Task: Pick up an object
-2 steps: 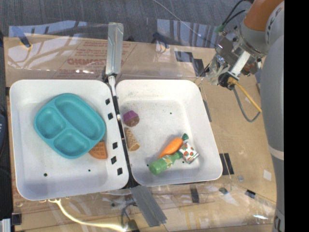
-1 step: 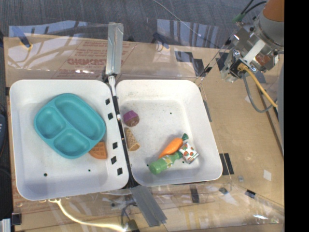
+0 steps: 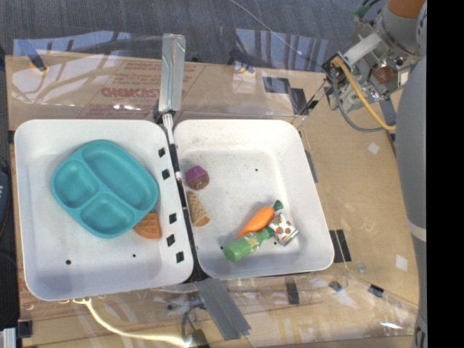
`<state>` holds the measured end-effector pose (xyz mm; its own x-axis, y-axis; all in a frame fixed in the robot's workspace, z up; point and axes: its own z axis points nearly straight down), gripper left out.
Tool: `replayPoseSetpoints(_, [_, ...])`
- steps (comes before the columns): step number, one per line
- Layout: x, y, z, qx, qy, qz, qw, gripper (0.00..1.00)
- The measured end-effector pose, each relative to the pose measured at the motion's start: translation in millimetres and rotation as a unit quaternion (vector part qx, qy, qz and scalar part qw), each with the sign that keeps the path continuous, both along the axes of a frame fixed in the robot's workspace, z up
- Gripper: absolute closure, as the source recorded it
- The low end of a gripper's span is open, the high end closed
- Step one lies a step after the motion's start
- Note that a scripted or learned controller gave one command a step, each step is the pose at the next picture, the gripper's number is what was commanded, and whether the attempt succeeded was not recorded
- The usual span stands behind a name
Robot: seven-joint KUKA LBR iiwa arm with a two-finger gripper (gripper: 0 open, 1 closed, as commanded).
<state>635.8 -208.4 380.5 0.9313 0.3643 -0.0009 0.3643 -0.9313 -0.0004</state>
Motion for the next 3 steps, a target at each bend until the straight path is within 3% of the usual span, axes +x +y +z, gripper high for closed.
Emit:
replayPoseSetpoints(1, [1, -2, 5, -0.0008, -0.001, -0.082, 0.9966, 1.0])
replayPoseSetpoints(2, [14, 1, 24, 0.0004, 0.0, -0.081, 0.9967, 1.0])
replayPoseSetpoints(3, [15, 1, 18, 0.0015, 0.002, -0.081, 0.9967, 1.0])
